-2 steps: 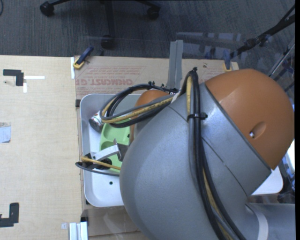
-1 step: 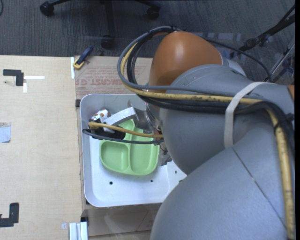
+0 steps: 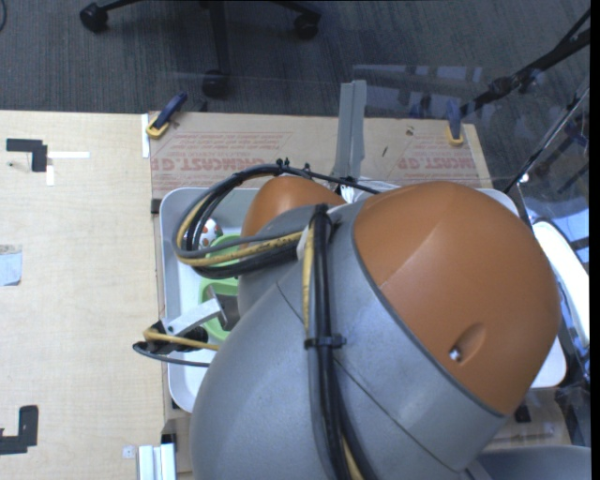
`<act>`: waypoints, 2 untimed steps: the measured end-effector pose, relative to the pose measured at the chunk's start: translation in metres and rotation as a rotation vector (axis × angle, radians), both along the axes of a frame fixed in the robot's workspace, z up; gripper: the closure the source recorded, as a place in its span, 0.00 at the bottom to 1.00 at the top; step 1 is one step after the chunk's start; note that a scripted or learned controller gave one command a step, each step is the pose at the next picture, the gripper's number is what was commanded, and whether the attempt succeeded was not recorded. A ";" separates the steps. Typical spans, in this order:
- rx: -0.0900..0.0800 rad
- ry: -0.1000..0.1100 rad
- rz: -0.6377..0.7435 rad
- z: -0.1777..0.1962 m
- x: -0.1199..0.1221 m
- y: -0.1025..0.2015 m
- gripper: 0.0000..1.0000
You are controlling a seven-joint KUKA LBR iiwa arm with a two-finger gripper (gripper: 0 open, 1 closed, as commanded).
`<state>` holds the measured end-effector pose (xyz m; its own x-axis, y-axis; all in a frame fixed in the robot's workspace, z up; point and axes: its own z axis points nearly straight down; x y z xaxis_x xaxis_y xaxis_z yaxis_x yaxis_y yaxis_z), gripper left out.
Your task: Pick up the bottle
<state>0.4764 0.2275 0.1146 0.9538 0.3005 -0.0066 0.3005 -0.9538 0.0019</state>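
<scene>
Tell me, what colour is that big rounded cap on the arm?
Orange cap, on the grey arm, in the camera view.

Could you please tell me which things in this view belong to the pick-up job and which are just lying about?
Job:
arm, reaching into the left bin
green item under it, possibly the bottle; too hidden to tell

Lying about:
blue clamp
chair base
cardboard

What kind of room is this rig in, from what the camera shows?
Likely a lab or office workspace: a plywood bench with a white bin, a clamp at its edge, and office chair wheels on grey carpet.
</scene>
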 end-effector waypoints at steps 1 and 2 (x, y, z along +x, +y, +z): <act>-0.003 0.002 0.003 0.009 0.000 -0.002 1.00; 0.001 -0.005 -0.101 0.064 0.021 0.000 1.00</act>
